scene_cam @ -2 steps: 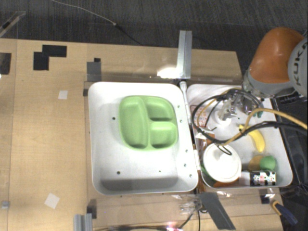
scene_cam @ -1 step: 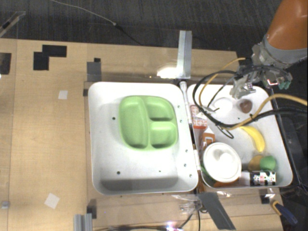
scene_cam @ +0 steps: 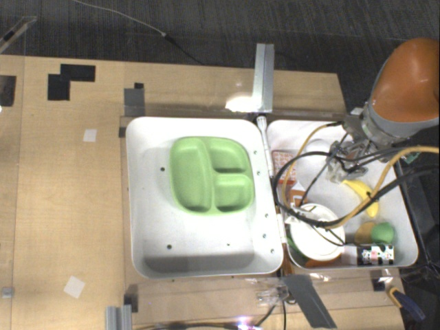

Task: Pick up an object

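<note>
Gripper (scene_cam: 342, 162), fingers' state untellable, hangs in the right bin (scene_cam: 412, 249); banana (scene_cam: 360, 188) lies just near-right, slanting.

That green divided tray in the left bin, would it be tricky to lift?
The green tray looks like stiff moulded plastic, so it probably won't flop. It seems light for its breadth. Lying flat with rounded edges in the left bin, it likely offers two fingers little to pinch and may just slide.
</note>
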Controlling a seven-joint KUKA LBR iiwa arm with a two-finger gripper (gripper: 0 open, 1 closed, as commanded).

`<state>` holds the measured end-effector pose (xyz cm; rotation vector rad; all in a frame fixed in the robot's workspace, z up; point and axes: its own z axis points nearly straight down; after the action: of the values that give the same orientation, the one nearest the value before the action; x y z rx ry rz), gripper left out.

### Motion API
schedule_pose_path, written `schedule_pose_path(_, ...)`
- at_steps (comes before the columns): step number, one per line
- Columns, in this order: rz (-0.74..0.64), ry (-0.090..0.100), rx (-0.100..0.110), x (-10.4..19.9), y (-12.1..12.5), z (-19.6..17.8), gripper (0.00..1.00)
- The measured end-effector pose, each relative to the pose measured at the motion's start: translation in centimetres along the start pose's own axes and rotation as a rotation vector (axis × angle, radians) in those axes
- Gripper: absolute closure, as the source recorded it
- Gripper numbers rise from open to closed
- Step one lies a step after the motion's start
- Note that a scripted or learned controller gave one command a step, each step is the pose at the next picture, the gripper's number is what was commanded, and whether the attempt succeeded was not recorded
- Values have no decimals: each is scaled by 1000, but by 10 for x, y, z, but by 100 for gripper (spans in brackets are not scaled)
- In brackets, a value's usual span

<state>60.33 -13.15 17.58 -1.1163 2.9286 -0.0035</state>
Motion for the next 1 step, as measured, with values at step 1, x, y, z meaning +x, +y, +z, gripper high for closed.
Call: schedule_pose_path(1, -222, -5, 7, -19, -82, -36, 100)
